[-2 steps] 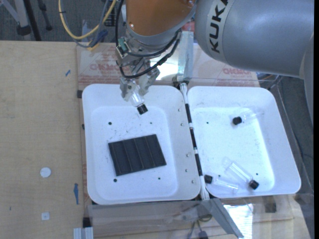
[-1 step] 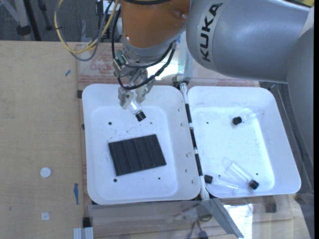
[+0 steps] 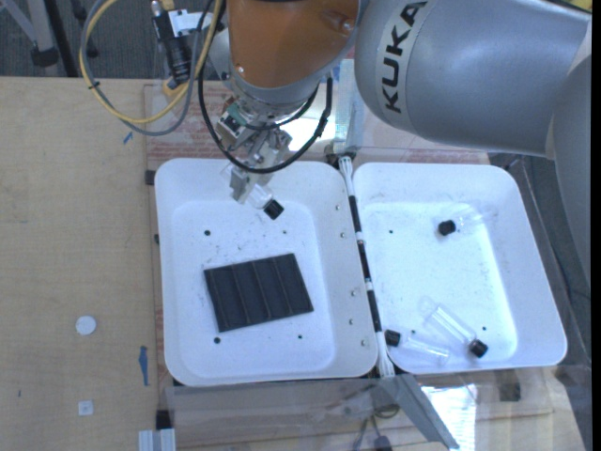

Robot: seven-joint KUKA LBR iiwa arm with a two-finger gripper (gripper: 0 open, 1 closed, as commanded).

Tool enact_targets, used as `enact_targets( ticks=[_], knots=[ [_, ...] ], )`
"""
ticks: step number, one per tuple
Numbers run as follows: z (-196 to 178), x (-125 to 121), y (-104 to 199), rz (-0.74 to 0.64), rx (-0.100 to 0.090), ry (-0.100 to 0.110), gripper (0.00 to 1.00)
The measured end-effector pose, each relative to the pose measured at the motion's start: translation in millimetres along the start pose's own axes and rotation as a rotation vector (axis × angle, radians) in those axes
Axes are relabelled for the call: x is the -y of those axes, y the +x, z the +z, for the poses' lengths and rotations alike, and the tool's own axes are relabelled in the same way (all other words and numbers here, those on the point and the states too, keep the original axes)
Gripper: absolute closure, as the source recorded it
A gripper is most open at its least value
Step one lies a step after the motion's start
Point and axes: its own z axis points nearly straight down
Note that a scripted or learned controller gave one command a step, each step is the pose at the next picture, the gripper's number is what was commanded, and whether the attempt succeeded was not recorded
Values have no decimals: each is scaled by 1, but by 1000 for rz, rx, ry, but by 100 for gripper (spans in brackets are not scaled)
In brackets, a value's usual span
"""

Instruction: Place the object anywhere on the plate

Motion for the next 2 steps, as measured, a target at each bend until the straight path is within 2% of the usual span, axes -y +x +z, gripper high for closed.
enact_targets(
  ticks=[1, 2],
  knots=[
    [-19, 0, 0, -284, 0, 0, 100],
    [-10, -1, 1, -304, 2, -4, 100]
  ],
)
